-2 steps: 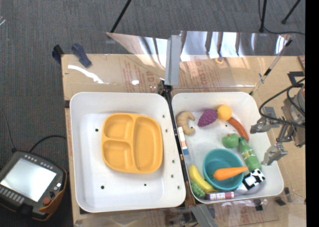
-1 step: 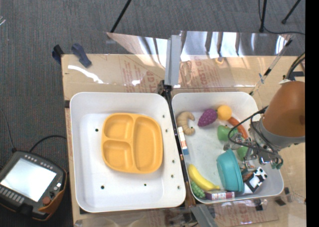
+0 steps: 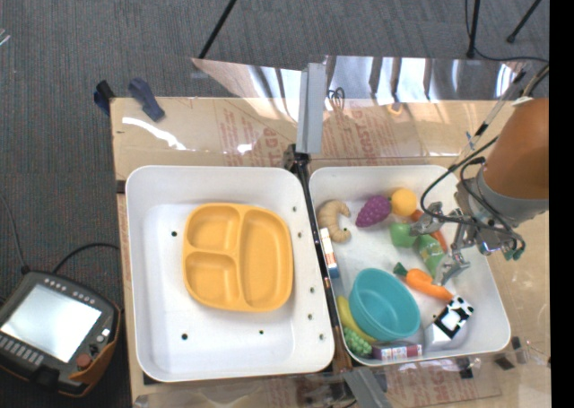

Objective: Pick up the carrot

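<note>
Camera view, looking down at a slant: carrot lies in the right bin, orange, tip pointing toward the bin's lower right, green end toward the teal bowl that sits just beside it on the left. Gripper hangs right above the carrot's upper side, close to a green vegetable; nothing is visibly pinched, and whether it is spread or pressed together I cannot tell. Orange band of the arm comes in from the right.

Around it in the same bin: yellow round fruit, purple grape bunch, tan croissant near the left wall, banana along the lower left, a black-and-white block at the lower right.

Left bin holds a yellow divided plate, flat, roughly centred.

Both bins rest on a brown bench covered with glossy film; a shiny metal panel stands along the back. Floor is dark grey carpet, with tripod legs crossing it. A handheld pendant with a screen lies at lower left.
</note>
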